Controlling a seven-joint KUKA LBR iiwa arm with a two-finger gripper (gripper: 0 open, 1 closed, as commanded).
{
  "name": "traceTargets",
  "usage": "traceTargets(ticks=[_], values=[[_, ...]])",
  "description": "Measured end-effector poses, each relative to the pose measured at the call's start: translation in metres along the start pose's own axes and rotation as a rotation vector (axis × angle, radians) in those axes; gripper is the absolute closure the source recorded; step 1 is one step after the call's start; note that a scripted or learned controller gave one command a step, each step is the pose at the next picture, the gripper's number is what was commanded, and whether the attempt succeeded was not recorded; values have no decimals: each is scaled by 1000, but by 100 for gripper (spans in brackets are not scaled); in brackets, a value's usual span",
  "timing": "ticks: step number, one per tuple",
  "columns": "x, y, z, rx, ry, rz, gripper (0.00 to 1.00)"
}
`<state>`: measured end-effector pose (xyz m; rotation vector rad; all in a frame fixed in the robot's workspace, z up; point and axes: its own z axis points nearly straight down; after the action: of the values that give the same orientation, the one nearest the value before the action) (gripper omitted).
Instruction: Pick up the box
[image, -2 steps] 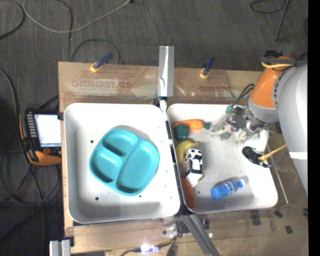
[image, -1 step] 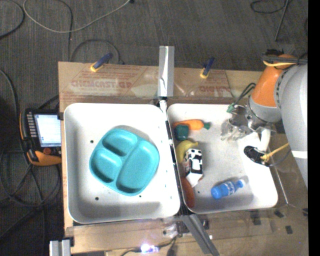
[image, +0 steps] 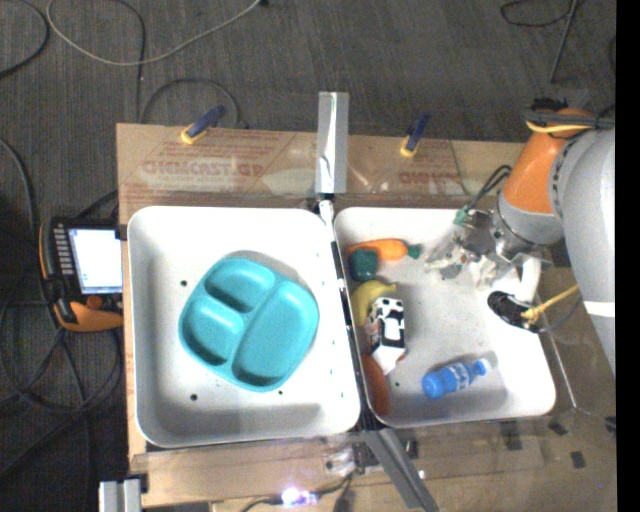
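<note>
Blue bottle (image: 456, 377) lay nearest; beyond it the box (image: 387, 325), cow-patterned, sat at the right bin's (image: 520, 400) left wall, untouched. Farther off, the gripper (image: 470, 252) hovered, approach just beginning, finger state impossible to tell. Next: swing left and descend.

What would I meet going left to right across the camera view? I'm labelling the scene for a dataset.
Handheld pendant → blue divided plate → black-and-white box → blue bottle → end effector → orange band.
</note>
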<state>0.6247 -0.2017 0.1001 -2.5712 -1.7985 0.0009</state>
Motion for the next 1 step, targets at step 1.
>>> traceTargets(ticks=[1], values=[[-4,-61,9,-16,-3,-16,0]])
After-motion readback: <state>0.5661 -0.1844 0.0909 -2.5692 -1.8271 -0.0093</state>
